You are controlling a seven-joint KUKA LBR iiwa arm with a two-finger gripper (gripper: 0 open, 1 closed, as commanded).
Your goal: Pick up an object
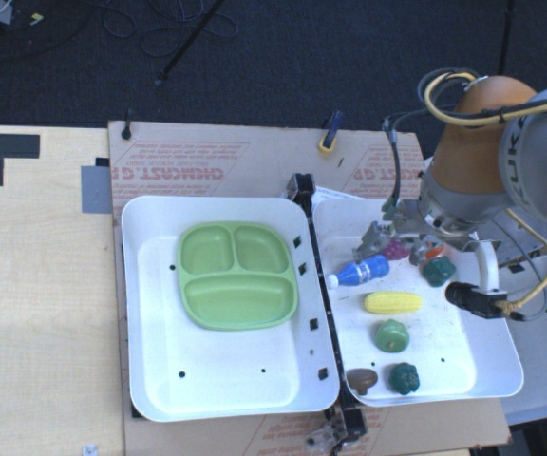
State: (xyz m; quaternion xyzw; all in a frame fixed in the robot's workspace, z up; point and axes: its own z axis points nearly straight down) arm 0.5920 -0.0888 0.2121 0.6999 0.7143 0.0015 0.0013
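The right bin (463, 373) holds a blue bottle (361, 273), a yellow corn cob (393, 302), a green round toy (391, 335), a dark green toy (405, 378), a brown piece (361, 380), a teal piece (438, 272), and a pink piece (397, 250) with a small orange-red bit beside it. My gripper (378, 238) hangs low over the bin's back part, just above the blue bottle and next to the pink piece. Nothing shows between its fingers.
The left bin (155, 378) bears a green divided plate (236, 275). A black divider (316, 293) runs between the bins. A blue and yellow clamp (330, 132) stands at the cardboard's back edge. The arm's grey wrist and orange band (478, 131) loom over the right bin's far right.
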